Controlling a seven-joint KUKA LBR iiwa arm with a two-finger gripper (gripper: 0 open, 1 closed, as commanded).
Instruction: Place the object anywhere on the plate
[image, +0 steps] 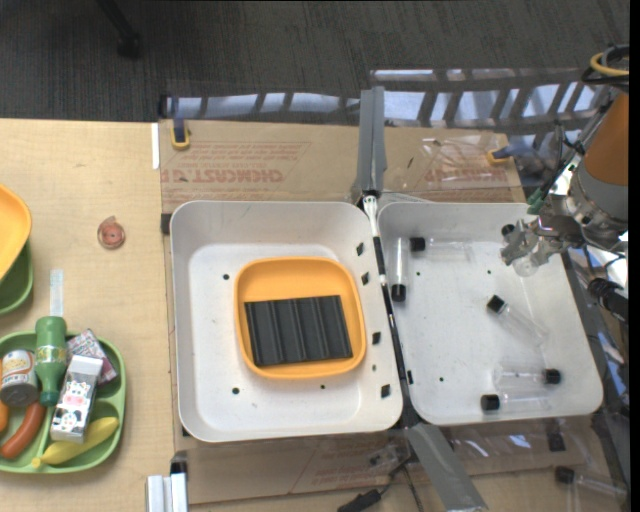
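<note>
A yellow-orange plate (300, 318) with rounded corners sits in the middle of the left white bin (200, 330). A dark ribbed rectangular object (298, 331) lies flat on the plate, well inside its rim. The right white bin (450, 390) lies touching the left one along their shared edge. It holds several clear plastic tubes with black caps: one upright along its left wall (395, 268), one near its top (440, 244), one near the middle right (512, 314), and two near the bottom right corner (520, 378). The pincer (524, 247) hangs over the upper right part of the right bin, at the end of the grey arm (600, 180) coming in from the right; whether it is open or closed cannot be made out. Both bins rest on brown cardboard (260, 170) on the counter. To the far left, on the wooden counter (80, 180), a green tray (100, 420) holds toy food and a small bottle.
</note>
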